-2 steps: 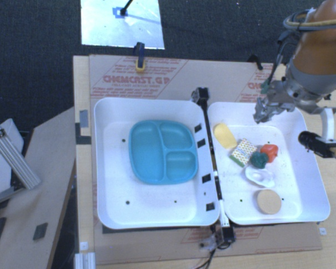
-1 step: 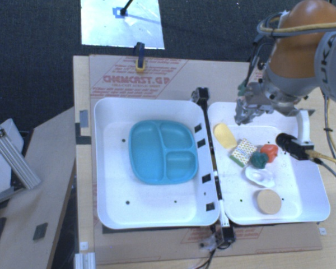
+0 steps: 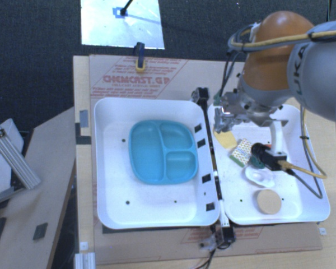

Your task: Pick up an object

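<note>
approach step: pincer [image 3: 223, 122] hangs above the yellow piece [image 3: 226, 138]; its state cannot be told. next: lower squarely.

Two white bins [image 3: 106, 167], one blue divided tray [image 3: 162, 152], one yellow piece [image 3: 226, 139], one round wooden disc [image 3: 268, 201], one patterned packet [image 3: 242, 152], one white dish [image 3: 259, 176]

- Two white bins [image 3: 109, 206]: smooth, glossy plastic.
- Blue divided tray [image 3: 161, 152], centre frame: matt plastic.
- Round disc [image 3: 268, 201], lower right: pale, matt, wood-like.
- Bench board [image 3: 137, 78]: printed brown cardboard.
- Sheet [image 3: 120, 15], upper left: shiny metal.
- Backdrop [image 3: 33, 38]: dark rough cloth.
</note>
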